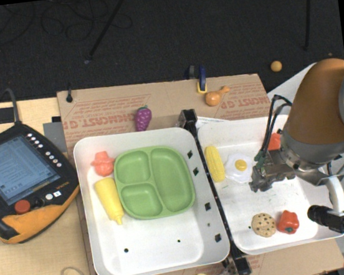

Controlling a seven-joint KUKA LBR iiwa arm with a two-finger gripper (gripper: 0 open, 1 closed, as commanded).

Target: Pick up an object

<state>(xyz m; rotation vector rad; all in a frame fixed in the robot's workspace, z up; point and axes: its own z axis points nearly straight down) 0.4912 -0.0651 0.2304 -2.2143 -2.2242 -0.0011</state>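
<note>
Likely targets sit in the right bin (235, 235). The fried egg (240, 165) is nearest the end effector (260, 180), just beside it at about 10 o'clock. It lies flat on the bin floor and is roundish, with no real long axis. The corn cob (214, 163) is further out at 9–10 o'clock from the end effector, against the bin's left wall, long axis running 12 to 6. The cookie (263, 224) lies at 6 o'clock from the end effector, a clear gap between them. The red pepper (287, 221) is just beside the cookie at 3 o'clock.

End effector hangs low over the bin floor mid-bin. Nothing visibly between its tips, and how far open they are can't be made out: dark and cluttered.

Left bin (150, 256) holds a green tray (153, 181), a yellow bottle (109, 198) and a pink toy (102, 163), all well apart across the divider. Judging by nearness, the egg or the cookie is the next pick.
</note>
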